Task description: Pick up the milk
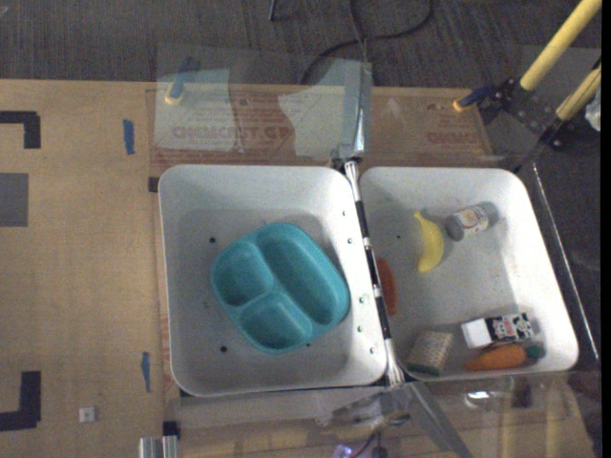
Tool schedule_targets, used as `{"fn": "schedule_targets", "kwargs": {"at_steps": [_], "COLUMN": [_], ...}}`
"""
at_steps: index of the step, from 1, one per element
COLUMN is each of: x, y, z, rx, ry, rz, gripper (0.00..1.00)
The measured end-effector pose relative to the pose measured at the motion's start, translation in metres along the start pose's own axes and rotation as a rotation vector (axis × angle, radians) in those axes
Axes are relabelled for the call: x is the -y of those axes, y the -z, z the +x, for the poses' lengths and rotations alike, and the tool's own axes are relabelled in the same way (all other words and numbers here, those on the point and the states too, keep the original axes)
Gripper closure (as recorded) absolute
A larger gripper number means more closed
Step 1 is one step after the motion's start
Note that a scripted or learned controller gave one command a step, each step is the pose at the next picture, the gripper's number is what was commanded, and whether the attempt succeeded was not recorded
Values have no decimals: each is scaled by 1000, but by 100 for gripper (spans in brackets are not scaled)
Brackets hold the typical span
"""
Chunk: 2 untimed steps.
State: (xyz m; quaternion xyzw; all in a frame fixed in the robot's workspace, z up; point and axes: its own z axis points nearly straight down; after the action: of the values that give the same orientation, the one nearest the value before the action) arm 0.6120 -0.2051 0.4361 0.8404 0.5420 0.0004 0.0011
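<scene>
The milk (497, 330) is a small white carton with black markings, lying on its side near the front right corner of the right bin (535, 208). An orange carrot (500, 356) lies just in front of it, almost touching.
In the right bin also lie a yellow banana (430, 240), a small grey can (470, 220) on its side, a tan woven cylinder (431, 350) and a red item (386, 285) by the divider. The left bin (191, 208) holds a teal divided plate (279, 285). Yellow-handled clamps (558, 36) stand at the back right.
</scene>
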Motion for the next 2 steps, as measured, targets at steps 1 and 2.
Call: {"fn": "schedule_targets", "kwargs": {"at_steps": [1,2], "x": [22,46], "y": [-45,-4], "z": [51,67], "rx": [-1,-1], "ry": [117,93], "rz": [3,0], "gripper": [100,100]}}
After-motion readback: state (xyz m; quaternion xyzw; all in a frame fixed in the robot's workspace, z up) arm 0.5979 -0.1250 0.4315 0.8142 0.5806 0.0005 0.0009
